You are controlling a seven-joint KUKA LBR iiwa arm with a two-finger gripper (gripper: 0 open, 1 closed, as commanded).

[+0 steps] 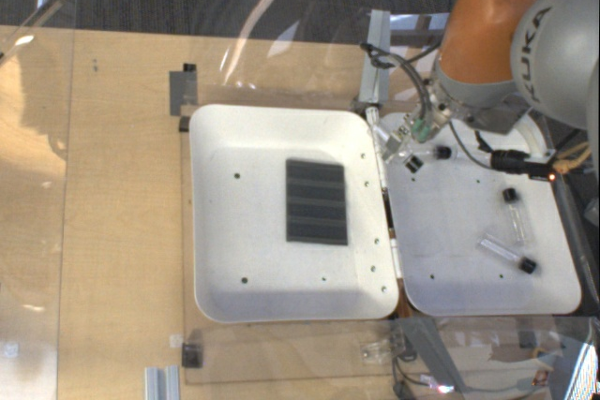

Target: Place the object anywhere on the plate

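Observation:
A dark grey ribbed plate (316, 201) lies flat in the middle of the left bin (225, 276). In the right bin (450, 286) lie two clear tubes with black caps, one (513, 213) at the right and another (506, 254) below it. My gripper (415, 132) hangs over the right bin's top left corner, under the orange wrist band. A third clear tube with a black cap (405, 150) sits right at the gripper's tip. The view does not show whether the gripper holds it.
The raised wall between the two bins (387, 220) runs just left of the gripper. A metal bracket (377, 51) stands behind the bins. Cables (511, 162) trail from the wrist across the right bin's top. Wooden bench surrounds the bins.

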